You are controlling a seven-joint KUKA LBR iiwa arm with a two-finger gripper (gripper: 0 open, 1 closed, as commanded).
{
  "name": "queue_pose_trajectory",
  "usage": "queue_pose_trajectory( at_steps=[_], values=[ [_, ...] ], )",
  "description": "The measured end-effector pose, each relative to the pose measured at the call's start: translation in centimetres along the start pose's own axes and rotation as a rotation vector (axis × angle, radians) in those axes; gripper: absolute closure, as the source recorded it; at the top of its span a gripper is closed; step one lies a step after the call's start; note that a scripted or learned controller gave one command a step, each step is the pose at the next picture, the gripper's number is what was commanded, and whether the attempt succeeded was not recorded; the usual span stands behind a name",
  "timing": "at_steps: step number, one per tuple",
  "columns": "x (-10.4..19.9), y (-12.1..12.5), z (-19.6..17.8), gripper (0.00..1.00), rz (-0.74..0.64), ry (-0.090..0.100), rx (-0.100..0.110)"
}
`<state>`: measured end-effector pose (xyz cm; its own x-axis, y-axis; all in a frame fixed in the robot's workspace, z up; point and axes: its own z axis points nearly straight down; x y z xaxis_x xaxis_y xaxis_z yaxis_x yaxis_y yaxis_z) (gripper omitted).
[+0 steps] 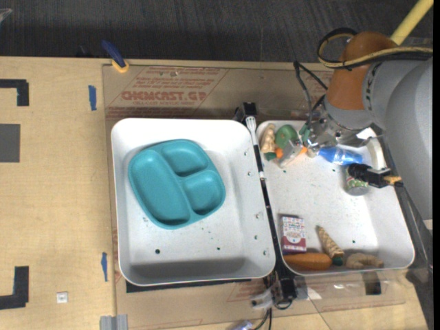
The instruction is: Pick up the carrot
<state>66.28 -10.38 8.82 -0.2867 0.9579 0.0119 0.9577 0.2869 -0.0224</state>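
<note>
Two white bins [137,205] are seen on a tan cardboard sheet [165,91] printed with red lettering. A teal divided plate [177,182] is set in the left bin. In the right bin, an orange carrot [307,260], a red-and-white patterned card box [293,232], a brown cone-like piece [329,243] and a blue item [338,157] are shown. Something green, possibly leafy, [286,137] is blurred. The arm [385,81] is grey with an orange band.
</note>
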Motion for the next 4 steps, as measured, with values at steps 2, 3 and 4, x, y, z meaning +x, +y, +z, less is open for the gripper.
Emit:
queue_pose_trajectory(
  at_steps=[2,3,4],
  values=[
    [-0.7,-0.2,-1.2,0.00,0.001,-0.017,0.001],
    [-0.2,-0.2,0.0,0.00,0.164,-0.013,-0.001],
    [0.3,-0.3,0.0,0.00,0.441,-0.002,0.018]
  ],
)
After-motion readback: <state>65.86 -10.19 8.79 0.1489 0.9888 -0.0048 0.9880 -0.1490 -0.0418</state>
